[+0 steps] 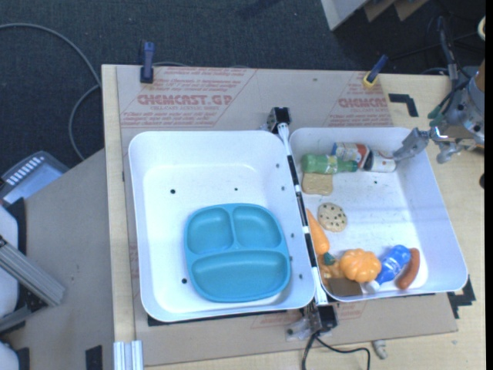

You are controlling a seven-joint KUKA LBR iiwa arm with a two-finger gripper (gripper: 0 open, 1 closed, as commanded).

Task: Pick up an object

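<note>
The claw (pixel 426 143) hangs over the right bin's (pixel 451 230) far corner; how far open it stands, I cannot tell. Nearest lies the bottle (pixel 331 163), just inward. Centre over it, descend straight, clear of the wall.

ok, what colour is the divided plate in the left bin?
Light blue. The plate has three compartments, seen clearly in the camera view.

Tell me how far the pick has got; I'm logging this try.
Done: nothing lifted. The cookie, green bottle and orange toy all lie in the right bin. In hand: the gripper hangs at that bin's far right rim, nothing visibly held. Left: descend, grasp, lift.
</note>
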